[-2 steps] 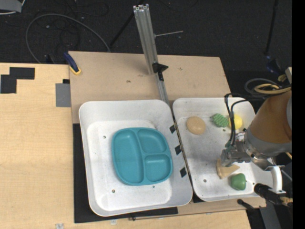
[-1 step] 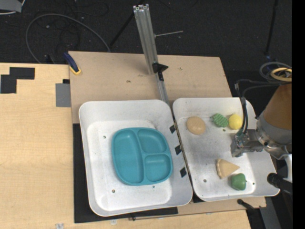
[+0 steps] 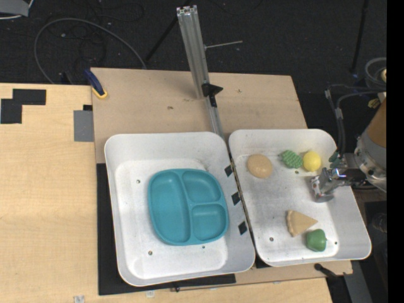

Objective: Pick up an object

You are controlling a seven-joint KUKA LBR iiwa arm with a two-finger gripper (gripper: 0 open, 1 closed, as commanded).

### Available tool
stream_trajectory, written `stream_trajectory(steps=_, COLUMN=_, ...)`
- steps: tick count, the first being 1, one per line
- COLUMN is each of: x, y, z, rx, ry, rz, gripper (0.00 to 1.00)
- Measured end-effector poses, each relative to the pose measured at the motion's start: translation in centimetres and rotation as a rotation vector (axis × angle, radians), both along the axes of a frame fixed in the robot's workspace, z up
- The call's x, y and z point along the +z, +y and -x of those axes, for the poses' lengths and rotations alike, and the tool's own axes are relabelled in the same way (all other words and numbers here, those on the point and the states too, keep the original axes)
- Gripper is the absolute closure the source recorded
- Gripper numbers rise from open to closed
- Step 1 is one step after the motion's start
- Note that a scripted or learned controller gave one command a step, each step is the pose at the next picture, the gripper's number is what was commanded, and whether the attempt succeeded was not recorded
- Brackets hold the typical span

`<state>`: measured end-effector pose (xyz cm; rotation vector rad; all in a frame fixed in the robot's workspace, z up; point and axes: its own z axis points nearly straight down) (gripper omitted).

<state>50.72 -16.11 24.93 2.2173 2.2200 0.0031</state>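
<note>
White plastic bins sit side by side on the counter [image 3: 189, 100]. The left bin [image 3: 126, 163] carries a teal divided plate [image 3: 187, 206]. The right bin [image 3: 271, 238] carries the loose pieces: a tan round lump [image 3: 259, 166] near its upper left, a green ridged piece [image 3: 291, 158] with a yellow ball [image 3: 312, 161] just beside it along the far wall, a tan wedge [image 3: 299, 221] toward the near side, and a green ball [image 3: 315, 240] touching or almost touching that wedge.

Camera view: the arm enters from the right, and the gripper [image 3: 322, 188] is low inside the right bin, on its right side, below the yellow ball and above the wedge. Whether the jaws are spread or pressed together cannot be told; the metal tip is small and blurred. Nothing is seen pinched there.

Assessment: no piece is lifted; all five rest on the bin floor. The pick is judged not yet made. The yellow ball and the wedge are the nearest candidates, yet both lie apart from the tip. Closing on a piece and raising it remain to be done.
</note>
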Motion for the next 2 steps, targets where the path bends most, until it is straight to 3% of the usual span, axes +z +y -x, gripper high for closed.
stream_trajectory(steps=1, x=2.6, y=-0.1, z=0.0, rx=0.000, ry=0.003, rz=-0.001, gripper=1.00)
stream_trajectory(steps=2, x=2.6, y=5.1, z=0.0, rx=0.003, ry=0.007, rz=-0.003, gripper=1.00)
